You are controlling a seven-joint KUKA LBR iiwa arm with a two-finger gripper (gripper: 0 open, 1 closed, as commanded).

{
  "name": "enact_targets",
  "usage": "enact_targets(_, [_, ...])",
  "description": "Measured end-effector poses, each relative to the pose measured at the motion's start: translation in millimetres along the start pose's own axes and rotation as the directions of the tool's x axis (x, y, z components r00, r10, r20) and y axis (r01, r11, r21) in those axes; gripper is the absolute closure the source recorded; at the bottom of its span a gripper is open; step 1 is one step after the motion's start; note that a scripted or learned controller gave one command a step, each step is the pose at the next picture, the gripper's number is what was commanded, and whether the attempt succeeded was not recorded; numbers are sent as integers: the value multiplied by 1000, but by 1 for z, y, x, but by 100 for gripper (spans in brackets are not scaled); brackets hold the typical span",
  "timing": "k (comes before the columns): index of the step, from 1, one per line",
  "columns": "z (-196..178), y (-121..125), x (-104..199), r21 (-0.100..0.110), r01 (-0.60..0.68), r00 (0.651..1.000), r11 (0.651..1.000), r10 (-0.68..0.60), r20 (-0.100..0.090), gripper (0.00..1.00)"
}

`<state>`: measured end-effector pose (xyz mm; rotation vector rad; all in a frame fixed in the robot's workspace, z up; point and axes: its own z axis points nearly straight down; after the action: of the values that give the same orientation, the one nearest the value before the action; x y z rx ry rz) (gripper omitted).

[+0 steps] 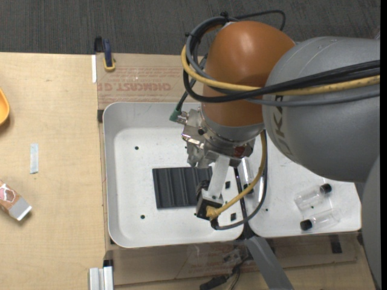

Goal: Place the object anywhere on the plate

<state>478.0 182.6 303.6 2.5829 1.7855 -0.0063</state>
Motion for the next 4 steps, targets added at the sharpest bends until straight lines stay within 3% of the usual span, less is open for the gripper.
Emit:
enact_targets(2, [10,35,-38,2,128,992,992,-128,0,100])
enact_targets(3, [2,18,-48,2,210,978,978,-210,0,100])
enact_targets(4, [-1,22,-59,1,378,926,926,-378,-1,100])
